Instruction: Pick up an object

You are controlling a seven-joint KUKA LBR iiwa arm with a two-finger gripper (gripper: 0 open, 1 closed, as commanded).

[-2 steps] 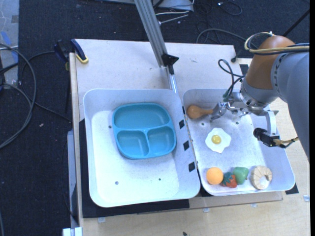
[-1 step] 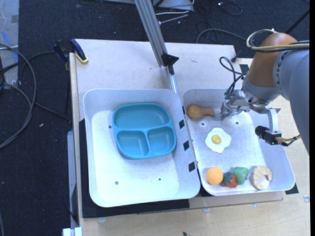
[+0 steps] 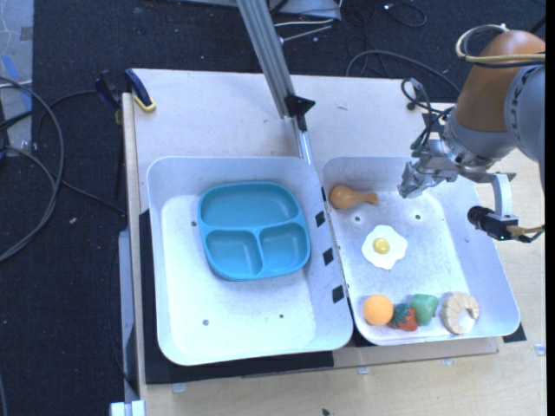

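Orange ball [image 3: 377,309] lay nearest, untouched, in right bin [image 3: 486,276]. Gripper [image 3: 414,185] hovered at far end; jaws' state unclear. Nothing picked yet.

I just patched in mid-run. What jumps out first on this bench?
The blue divided plate lying alone in the left bin catches the eye first. In the right bin, a fried egg sits mid-bin, a chicken drumstick near the top left corner, and a row of toy foods led by an orange along the near edge. The gripper hangs over that bin's far end.
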